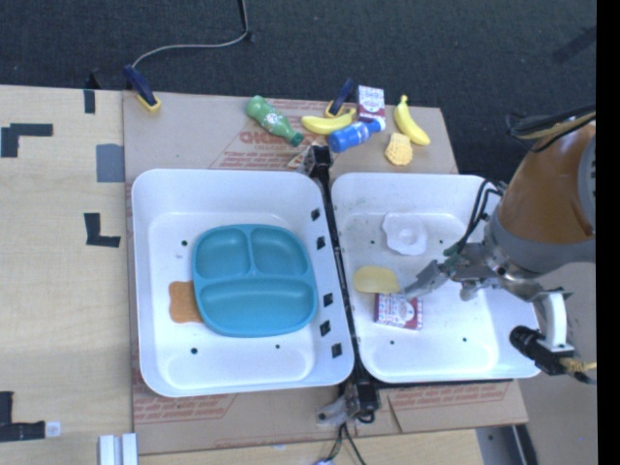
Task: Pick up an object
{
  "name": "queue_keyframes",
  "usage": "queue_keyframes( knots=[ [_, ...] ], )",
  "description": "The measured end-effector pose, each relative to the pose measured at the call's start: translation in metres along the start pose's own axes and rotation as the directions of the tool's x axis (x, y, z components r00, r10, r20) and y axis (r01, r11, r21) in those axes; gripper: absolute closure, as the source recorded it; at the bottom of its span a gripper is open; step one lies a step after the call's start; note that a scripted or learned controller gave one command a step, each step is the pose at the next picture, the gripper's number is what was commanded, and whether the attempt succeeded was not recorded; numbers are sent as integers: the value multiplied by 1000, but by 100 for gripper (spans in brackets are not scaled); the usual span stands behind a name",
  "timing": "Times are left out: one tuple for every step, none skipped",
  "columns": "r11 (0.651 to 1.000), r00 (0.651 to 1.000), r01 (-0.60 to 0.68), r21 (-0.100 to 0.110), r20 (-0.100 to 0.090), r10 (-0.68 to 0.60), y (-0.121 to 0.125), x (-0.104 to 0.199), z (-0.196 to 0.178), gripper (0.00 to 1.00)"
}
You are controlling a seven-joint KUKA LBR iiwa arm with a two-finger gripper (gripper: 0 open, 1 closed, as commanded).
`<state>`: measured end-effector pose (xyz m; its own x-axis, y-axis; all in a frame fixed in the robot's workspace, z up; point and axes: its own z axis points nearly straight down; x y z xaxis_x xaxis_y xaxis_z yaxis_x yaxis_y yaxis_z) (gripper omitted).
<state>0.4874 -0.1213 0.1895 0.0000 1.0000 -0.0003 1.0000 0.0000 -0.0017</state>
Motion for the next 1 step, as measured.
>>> queue_keyframes(
  knots=[
    [1000, 1000, 1, 1, -1, -1, 64, 19, 76, 0]
  ],
)
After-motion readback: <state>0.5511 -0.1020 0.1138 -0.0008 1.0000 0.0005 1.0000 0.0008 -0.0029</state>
